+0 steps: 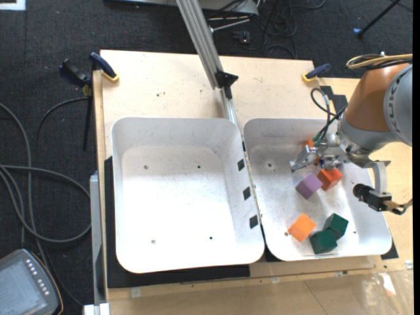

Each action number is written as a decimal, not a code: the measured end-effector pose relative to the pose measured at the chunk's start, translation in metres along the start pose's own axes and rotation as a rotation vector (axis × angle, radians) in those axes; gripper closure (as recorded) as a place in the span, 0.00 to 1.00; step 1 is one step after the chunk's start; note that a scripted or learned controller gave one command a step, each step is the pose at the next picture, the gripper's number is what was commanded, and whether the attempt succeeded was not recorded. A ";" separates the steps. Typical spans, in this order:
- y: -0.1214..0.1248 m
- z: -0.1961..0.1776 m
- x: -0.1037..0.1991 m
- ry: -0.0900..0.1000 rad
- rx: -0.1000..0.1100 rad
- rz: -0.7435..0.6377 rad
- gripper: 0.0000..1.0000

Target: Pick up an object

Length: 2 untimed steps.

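Arm (384, 107) enters from the right of the view, grey body with an orange band, reaching down into the right bin (275, 140). Tool (314, 161) sits low over the upper middle of that bin; from this angle I cannot tell how it is set, and nothing can be confirmed as gripped.

Right bin contents:
- Red-orange block (330, 176), just below the tool and partly covered by it. Whether they touch cannot be told.
- Purple block (308, 186), touching or just beside the red-orange one, on its lower left. Roughly cubic, no clear long axis; sits turned diagonal to the bin walls, one corner toward the lower left.
- Orange block (302, 228), lower down, near the bin's front, also turned diagonal.
- Two dark green blocks (330, 232), pressed together, just right of the orange block, near the front right corner.

Left bin (125, 149) sits beside it, the rims meeting along the middle. Both rest on a pale wooden counter (164, 84).
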State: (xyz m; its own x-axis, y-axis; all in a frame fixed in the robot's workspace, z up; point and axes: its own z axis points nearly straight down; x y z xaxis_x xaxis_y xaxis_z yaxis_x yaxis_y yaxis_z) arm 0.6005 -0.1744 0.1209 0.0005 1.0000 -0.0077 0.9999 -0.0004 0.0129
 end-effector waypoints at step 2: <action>0.000 -0.075 -0.005 0.005 0.006 -0.001 1.00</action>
State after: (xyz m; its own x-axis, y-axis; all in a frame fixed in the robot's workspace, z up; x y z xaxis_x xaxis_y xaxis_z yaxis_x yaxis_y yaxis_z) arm 0.5994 -0.1788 0.1958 -0.0005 1.0000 -0.0026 1.0000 0.0005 0.0068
